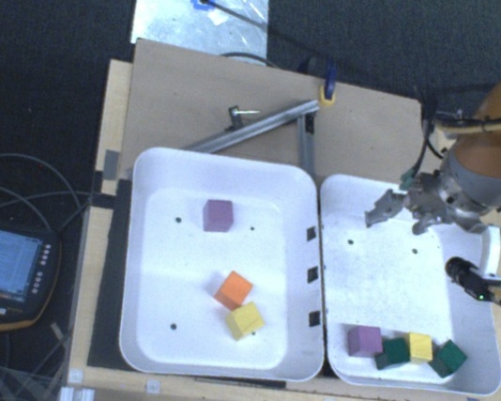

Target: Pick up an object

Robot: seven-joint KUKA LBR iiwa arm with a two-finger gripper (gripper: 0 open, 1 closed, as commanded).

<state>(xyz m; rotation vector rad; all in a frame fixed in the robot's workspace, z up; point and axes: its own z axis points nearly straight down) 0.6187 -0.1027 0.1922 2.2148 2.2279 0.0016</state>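
— Where is your claw?

— My gripper (402,214) hangs over the far part of the right bin (409,278), near its far rim. Its fingers are spread apart, with nothing between them.

— What lies in that bin?

— Along the near wall, a purple cube (364,340), a dark green cube (392,352), a yellow cube (420,346) and another green cube (449,357), close together in a row, well apart from my gripper.

— And the left bin (156,255)?

— A purple block (218,215) toward the far side; nearer, an orange block (234,289) touching a yellow block (245,320).
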